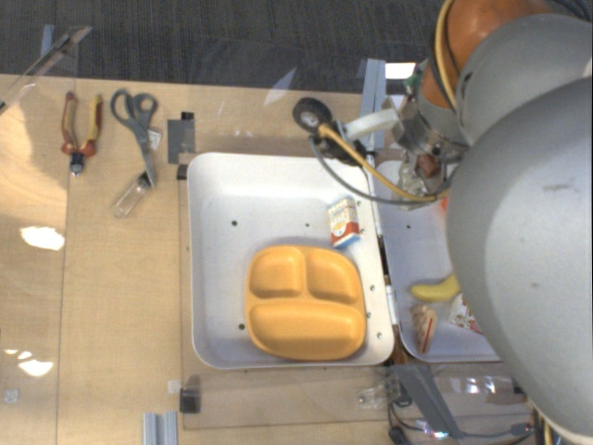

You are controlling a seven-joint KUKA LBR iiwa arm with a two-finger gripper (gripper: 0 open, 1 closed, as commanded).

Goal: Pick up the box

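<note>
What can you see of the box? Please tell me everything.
The box is a small carton, red and white with a blue lower end. It lies in the left bin, near its right wall, just above the yellow tray and touching or nearly touching it. It looks closed and undamaged. Its print is unreadable.

You're looking at two white bins (213, 248). The tray (304, 301) is showing yellow-orange. The box (344, 222) is showing white with red and a blue edge. The banana (435, 290) is yellow. The pliers (80, 128) are wearing red-orange handles, the scissors (137, 123) grey. The counter (102, 295) is showing pale wood.
</note>
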